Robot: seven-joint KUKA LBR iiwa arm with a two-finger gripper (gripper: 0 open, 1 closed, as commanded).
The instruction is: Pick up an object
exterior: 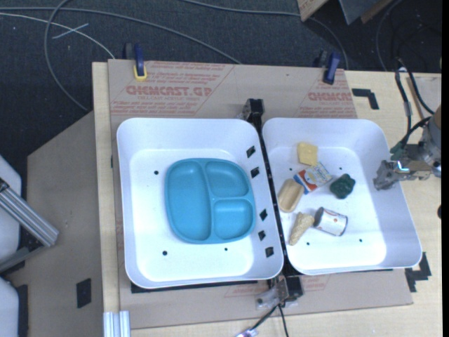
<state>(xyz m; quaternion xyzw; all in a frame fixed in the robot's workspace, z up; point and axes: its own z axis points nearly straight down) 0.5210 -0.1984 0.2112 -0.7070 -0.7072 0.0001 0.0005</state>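
Note:
The right bin (372, 248) holds several small objects. A yellow block (306, 152) lies toward the back, with an orange, white and blue packet (313, 178) just in front of it. A dark green lump (343, 185) sits to the packet's right. Two tan, bread-like pieces (290, 195) (302, 227) lie nearer the divider. A small silver can (330, 221) rests on its side beside the lower piece. My gripper (388, 173) hangs over the bin's right rim, to the right of the green lump and apart from every object. Nothing shows in its grasp.
The left bin (140, 188) bears a blue divided plate (210, 200) in its middle. A black divider with clips (261, 188) runs between the bins. Blue clamps (140, 62) (331, 67) pin the cardboard at the back. Cables lie on the dark floor behind.

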